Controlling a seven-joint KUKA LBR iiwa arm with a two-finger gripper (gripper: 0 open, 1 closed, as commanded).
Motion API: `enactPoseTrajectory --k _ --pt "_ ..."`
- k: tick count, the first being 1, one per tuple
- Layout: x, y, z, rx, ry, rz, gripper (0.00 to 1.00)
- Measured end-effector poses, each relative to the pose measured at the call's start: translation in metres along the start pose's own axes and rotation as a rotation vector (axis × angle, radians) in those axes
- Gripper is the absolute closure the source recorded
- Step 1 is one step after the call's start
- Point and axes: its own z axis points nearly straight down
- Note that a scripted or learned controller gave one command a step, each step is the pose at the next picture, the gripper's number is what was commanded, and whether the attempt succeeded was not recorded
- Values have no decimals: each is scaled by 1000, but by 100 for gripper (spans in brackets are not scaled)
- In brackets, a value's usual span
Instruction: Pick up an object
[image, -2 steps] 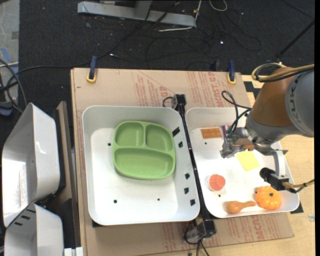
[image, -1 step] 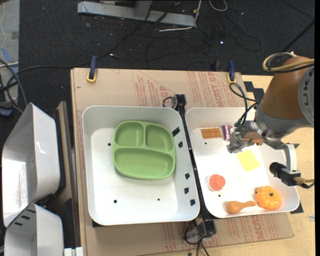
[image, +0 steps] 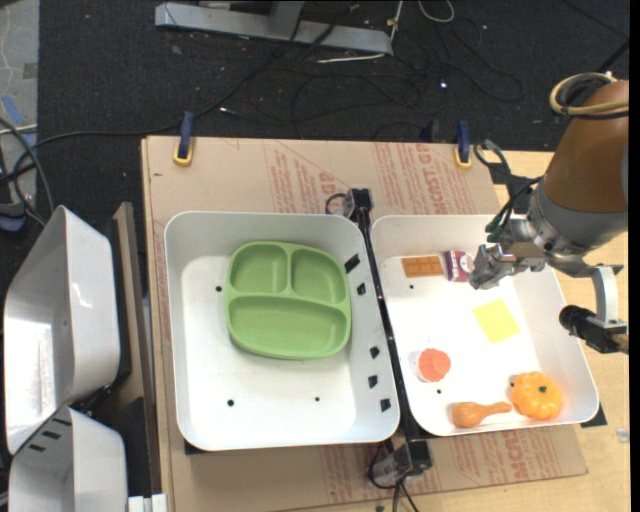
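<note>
The right bin (image: 405, 385) holds a yellow square slice (image: 497, 321), a round pink-red slice (image: 433, 365), an orange pumpkin (image: 537, 395), an orange gourd-shaped piece (image: 476, 411), a brown cracker (image: 421, 266) and a small purple-and-white item (image: 459, 264) at the back. My gripper (image: 489, 269) hangs over the back of this bin, just right of the purple-and-white item and above the yellow slice. Nothing shows between its fingers.
The left bin (image: 200, 400) holds a green divided plate (image: 288, 300). White tubs (image: 55, 310) stand left of the bench. Two clamps (image: 183, 140) grip the board's far edge, and a cable connector (image: 358, 200) sits between the bins at the back.
</note>
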Motion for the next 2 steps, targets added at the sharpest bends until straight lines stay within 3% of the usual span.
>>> enactPoseTrajectory --k 2 --pt "104 11 2 4 3 -5 100"
